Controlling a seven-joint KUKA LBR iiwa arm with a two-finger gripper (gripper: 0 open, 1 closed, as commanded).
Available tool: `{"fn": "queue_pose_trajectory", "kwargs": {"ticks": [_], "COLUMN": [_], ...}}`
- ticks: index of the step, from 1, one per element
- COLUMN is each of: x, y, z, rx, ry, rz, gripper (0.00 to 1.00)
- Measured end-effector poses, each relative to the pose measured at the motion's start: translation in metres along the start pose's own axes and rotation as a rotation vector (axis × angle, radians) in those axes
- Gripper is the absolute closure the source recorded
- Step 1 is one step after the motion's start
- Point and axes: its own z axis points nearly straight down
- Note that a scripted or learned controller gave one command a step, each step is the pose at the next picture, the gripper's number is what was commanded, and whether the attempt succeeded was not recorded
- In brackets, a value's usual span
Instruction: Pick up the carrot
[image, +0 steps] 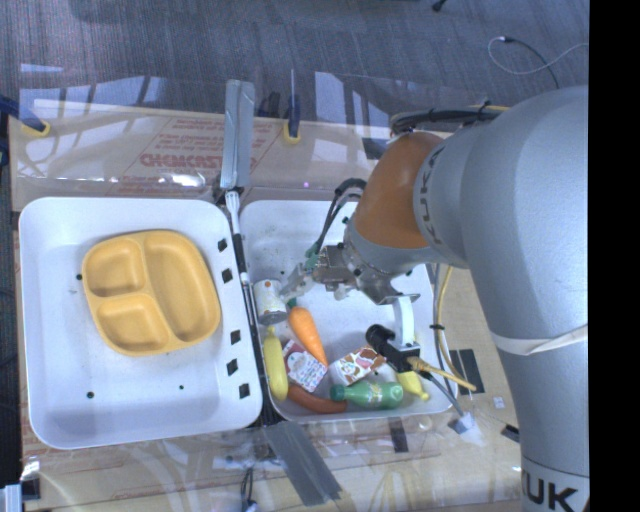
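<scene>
Carrot (307, 334), smooth tapered orange, lies just below gripper (305, 277); gripper's state: cannot tell; glossy white right bin (268, 225).

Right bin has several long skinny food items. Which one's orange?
The carrot, orange, tapering toward the bin's near side. The banana is yellow, the sausage reddish, the bottle green.

The arm (520, 230) is stout and round, its shell a smooth pale grey. Black KUKA letters run along the wrist end, and more show low on the big link. Above the wrist sits a glossy orange band (395, 195). Black cables (335, 205) loop off it toward the gripper (318, 272), a small cluster of grey metal parts. A thin seam crosses the large link, back from the fingers.
</scene>
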Motion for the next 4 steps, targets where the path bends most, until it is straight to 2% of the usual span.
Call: {"fn": "queue_pose_trajectory", "kwargs": {"ticks": [1,2,3,4], "x": [-0.005,0.059,0.093,0.079], "y": [-0.055,-0.052,-0.056,-0.039], "z": [0.022,-0.073,-0.093,-0.072], "rx": [-0.014,0.004,0.005,0.008], "ry": [-0.008,0.005,0.005,0.006], "rz": [0.209,0.084,0.124,-0.142], "gripper": [0.00,0.00,0.00,0.00]}}
